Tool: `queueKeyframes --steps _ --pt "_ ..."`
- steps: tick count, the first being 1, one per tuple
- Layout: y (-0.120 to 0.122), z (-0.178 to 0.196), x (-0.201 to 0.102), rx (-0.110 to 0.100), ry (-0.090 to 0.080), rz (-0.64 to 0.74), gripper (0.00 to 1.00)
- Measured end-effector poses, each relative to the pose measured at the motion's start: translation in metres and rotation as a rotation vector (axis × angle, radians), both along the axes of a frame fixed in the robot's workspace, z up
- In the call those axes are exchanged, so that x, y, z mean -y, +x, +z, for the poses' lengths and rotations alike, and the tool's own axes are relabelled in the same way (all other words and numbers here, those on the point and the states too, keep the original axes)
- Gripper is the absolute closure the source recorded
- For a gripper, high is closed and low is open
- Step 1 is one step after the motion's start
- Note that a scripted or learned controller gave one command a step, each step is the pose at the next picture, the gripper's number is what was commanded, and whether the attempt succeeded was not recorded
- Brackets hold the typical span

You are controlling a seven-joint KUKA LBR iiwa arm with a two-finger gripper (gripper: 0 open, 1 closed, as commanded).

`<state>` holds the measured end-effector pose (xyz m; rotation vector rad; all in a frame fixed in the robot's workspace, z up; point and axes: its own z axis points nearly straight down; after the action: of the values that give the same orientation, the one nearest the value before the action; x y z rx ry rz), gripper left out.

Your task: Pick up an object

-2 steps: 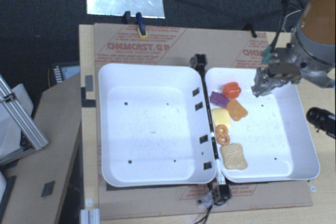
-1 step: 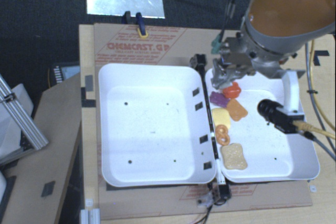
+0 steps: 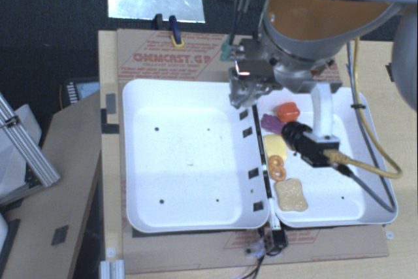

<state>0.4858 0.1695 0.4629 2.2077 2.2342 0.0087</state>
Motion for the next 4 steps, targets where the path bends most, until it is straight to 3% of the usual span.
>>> queueKeyframes --steps 1,2,3,4 --pt "0.001 0.077 -0.006 0.006 0.001 -0.006 1.00" --pt "0.000 0.072 -0.067 -0.003 -0.001 -0.002 1.00" --pt "0.001 0.072 -0.063 -0.003 -0.002 -0.008 0.00" --pt "0.001 0.084 -0.064 0.000 0.001 -0.005 1.00"
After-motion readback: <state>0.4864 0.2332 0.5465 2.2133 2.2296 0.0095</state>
